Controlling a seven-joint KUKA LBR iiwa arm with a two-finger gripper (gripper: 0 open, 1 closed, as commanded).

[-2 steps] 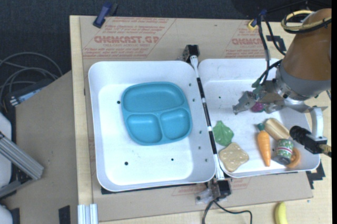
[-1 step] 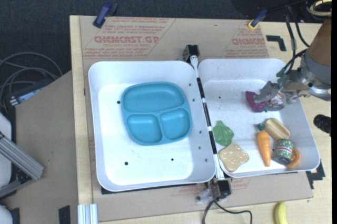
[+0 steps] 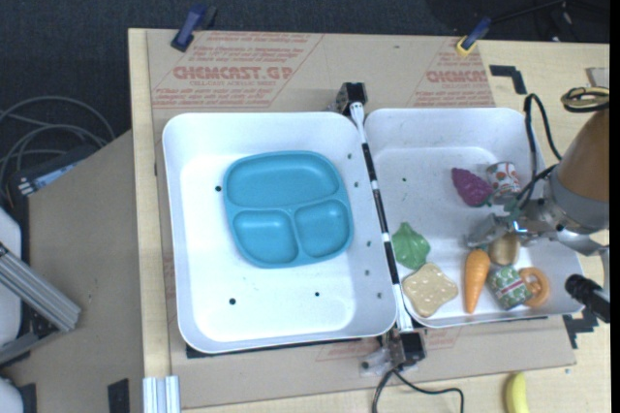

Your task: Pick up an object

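The right bin holds several small objects. A purple piece lies near the back, with a small printed can beside it. A green leafy piece, a tan cracker-like slice and an orange carrot sit toward the front. A green and red item with an orange ring lies at the front right. My gripper is low in this bin, right above a small tan object. The grey wrist and orange band lean in from the right.
The left bin carries a blue divided plate. Clips join the bins at the back and front. A yellow item lies on the bench front right. Cables run along the right edge.
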